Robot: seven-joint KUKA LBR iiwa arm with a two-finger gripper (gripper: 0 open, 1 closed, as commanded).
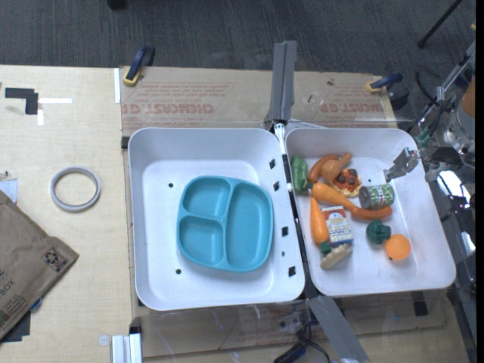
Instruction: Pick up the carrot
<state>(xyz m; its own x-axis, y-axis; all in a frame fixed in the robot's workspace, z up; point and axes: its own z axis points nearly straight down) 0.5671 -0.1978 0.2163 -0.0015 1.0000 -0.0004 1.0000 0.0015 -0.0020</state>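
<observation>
Beside the teal divided plate (225, 224), in the right bin (435, 271), we see the carrot (339, 200). Its long axis runs diagonally, from the thick end nearer the plate down to the thin tip farther from it. A small tin can (376, 196) touches its far side. The gripper (401, 165) hangs farther from the plate than the carrot, apart from it, and holds nothing. We cannot tell how wide it stands.
</observation>
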